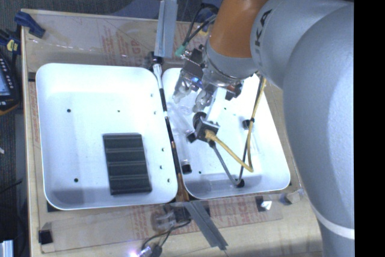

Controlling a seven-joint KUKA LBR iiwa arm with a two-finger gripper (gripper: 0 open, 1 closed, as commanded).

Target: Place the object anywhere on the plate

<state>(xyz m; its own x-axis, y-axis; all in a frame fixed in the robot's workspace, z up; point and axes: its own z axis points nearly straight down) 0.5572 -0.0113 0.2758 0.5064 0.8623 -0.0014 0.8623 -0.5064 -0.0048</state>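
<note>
A dark ribbed rectangular plate (126, 163) lies flat in the front half of the left bin (60, 87). My gripper (191, 97) hangs over the left part of the right bin (271, 159), close to the wall between the bins. It is open, and I see nothing between its fingers. Just below it, a pale, see-through object (178, 112) rests on the bin floor; its outline is hard to make out. The grey arm with its orange band (240, 15) hides the back of the right bin.
A yellow cable and a dark rod (228, 159) run from the gripper down to the right bin's front corner. Small black pieces (186, 167) lie on that bin's floor. A metal bracket (166, 24) stands behind the bins' shared wall.
</note>
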